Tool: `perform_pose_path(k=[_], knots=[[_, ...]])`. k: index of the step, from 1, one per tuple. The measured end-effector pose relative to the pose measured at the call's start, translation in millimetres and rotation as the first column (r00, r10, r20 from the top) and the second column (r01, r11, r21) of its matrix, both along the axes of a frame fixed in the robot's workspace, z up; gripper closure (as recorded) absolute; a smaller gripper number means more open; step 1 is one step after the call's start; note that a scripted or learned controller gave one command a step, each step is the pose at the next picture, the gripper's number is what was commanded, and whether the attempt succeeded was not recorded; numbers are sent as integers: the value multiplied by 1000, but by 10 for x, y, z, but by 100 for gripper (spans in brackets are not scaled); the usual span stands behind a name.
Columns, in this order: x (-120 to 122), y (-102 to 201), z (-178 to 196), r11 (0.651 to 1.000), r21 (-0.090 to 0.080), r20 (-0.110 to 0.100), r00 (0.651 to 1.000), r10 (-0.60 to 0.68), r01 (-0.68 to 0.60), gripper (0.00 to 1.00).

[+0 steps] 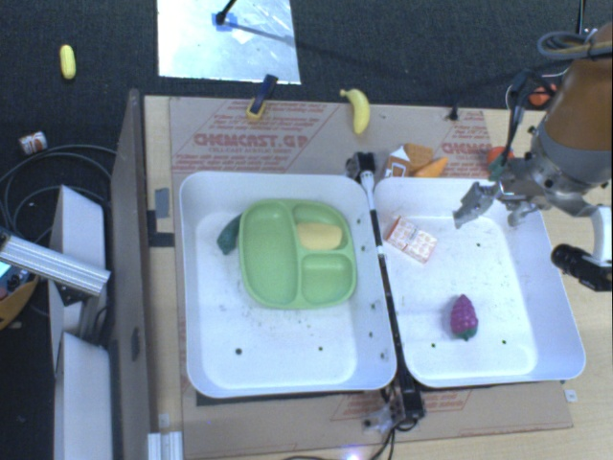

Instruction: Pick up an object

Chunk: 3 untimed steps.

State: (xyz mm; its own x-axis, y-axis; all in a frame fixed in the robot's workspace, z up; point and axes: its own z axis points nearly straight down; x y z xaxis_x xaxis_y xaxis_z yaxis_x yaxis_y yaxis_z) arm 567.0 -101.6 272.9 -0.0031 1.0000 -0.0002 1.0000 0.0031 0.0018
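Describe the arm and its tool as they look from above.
The arm is a rounded body with an orange-tan band above a grey wrist section. Dark cables loop beside it near the top. The tool is grey metal with two slim prongs. A black part juts out below the wrist.

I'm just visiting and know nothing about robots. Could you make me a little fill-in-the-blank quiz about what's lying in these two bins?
1. The green divided plate lies in the ____ bin.
2. The yellow item rests in a compartment of the ____.
3. The purple fruit lies in the same bin as the small pink-and-white ____.
4. The gripper is above the ____ bin's far edge.

Missing words: left; green plate; packet; right
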Motion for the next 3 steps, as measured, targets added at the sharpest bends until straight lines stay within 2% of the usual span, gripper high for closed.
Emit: perform_pose_path(k=[1,2,3], knots=[[-491,-259,-908,1000,1,-11,1000,-6,6,0],[-598,-358,-1868,1000,2,-9,1000,-4,4,0],[-811,-165,-1889,1000,1,-2,1000,-3,3,0]])
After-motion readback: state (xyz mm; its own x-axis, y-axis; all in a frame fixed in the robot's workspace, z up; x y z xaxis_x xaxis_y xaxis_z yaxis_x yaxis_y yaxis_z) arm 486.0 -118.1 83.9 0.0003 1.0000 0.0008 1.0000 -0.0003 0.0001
